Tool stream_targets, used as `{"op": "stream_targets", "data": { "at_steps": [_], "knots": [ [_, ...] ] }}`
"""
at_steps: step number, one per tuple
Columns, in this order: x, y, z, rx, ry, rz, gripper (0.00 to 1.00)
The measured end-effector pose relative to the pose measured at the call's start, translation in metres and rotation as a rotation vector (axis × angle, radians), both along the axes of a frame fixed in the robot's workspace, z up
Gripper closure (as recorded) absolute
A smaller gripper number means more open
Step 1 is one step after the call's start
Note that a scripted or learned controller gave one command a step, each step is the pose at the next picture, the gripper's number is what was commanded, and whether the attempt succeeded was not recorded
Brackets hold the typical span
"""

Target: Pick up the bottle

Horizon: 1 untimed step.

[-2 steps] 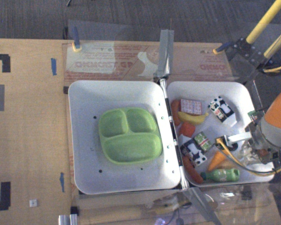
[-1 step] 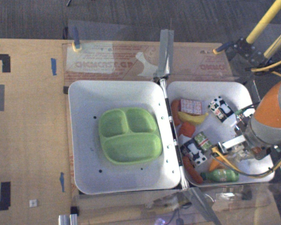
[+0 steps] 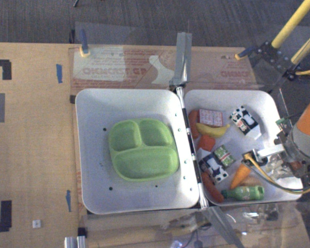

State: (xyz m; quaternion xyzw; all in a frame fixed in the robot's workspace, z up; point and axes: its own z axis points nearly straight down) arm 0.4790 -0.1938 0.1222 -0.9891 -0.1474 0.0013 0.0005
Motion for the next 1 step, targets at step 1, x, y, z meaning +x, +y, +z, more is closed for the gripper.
{"op": "stream_targets", "data": {
  "at_steps": [1],
  "knots": [
    [0.0291, -0.0280, 0.1979, 0.000, -0.001, 0.054, 1.00]
  ]
}}
